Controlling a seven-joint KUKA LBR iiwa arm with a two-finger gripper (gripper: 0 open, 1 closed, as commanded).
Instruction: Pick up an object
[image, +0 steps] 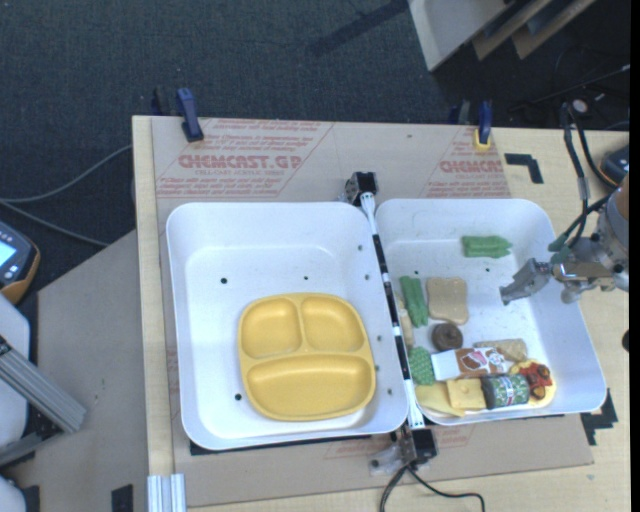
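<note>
My gripper hangs over the right side of the right bin, near its right wall, and I cannot tell from here how wide it stands. Nothing shows in its grip.

Everything I could pick lies in that bin. A green block sits alone toward the far edge, well apart from the rest. Along the left wall lie a green pod and, just beside it, a tan slice of bread, with a brown doughnut close below them. The near edge is crowded: a yellow banana, a yellow block of cheese, a dark can, a small red piece and more, all touching or overlapping. The left bin carries 1 yellow divided plate.

The green block looks like my safest target, since it has bare floor all around it. The risks I judge from here:

1. Going down into the near-edge heap, I could trap 2 things at once or push 1 aside and close on nothing.
2. The bread lies flat and thin, so my tips could skate over it.
3. I am close to the right wall, so a careless descent could clip the rim.
</note>
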